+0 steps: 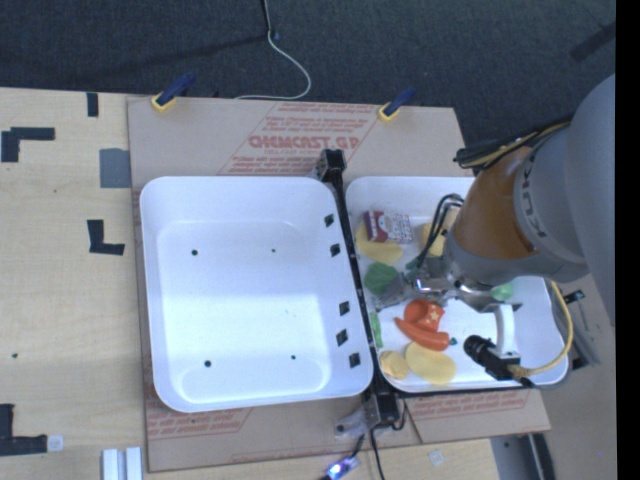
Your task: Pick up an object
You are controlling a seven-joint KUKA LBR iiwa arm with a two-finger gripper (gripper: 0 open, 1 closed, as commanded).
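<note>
Gripper (420, 286) is seen low in the right bin (545, 368), but whether it is released or clenched cannot be told. Just below it, almost touching, an orange toy (424, 326) is found, lying slanted across the bin.

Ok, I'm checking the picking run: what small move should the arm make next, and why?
Probably a short descent. The hand hangs over the right bin, just above the orange-red piece and beside the green piece; nothing can be seen held in it, so lowering onto that cluster looks like the likely next step.
</note>
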